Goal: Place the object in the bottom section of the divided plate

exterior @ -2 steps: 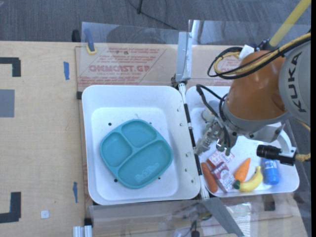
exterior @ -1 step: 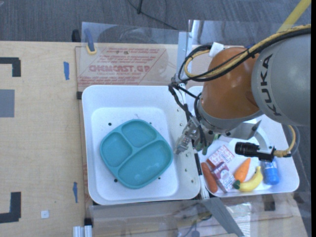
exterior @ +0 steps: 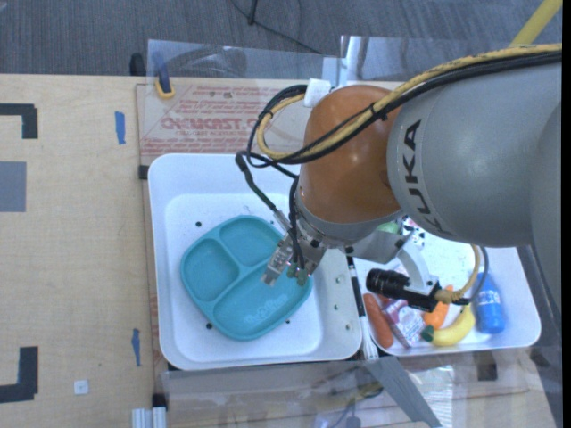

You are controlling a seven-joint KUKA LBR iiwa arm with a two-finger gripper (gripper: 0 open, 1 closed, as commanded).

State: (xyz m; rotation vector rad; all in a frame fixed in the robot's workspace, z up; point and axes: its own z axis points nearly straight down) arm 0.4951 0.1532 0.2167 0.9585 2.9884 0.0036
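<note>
Open along the upper and left floor of the left bin (exterior: 166,205), bare white between its walls and the teal divided plate (exterior: 227,283). Narrow at the lower wall, with the plate's rim near it. Blocked over the plate's right edge by the gripper (exterior: 287,272), and above that by the grey and orange arm (exterior: 464,150) covering the top right of both bins. Crowded in the right bin (exterior: 528,328): banana (exterior: 459,328), blue bottle (exterior: 489,311), red stick (exterior: 379,326) and packet (exterior: 409,325) packed along its lower side, just beside one another.
</note>
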